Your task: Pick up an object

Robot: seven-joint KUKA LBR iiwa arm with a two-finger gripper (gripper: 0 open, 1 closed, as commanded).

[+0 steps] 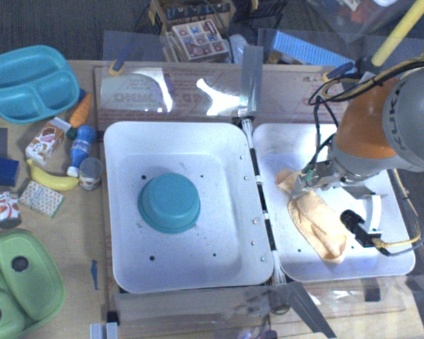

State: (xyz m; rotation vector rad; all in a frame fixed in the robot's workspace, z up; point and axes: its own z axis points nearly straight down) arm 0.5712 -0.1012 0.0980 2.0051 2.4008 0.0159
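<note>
Tan cloth in right bin, under claw

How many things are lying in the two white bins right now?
2. A blue bowl, upside down, sits in the left bin; a tan cloth lies in the right bin, under the arm, which may hide more.

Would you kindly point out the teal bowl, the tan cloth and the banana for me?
teal bowl point(169, 202): camera view, middle of its upturned base.
tan cloth point(318, 224): camera view, middle of the cloth's long fold.
banana point(51, 178): camera view, middle of its curve.
</note>
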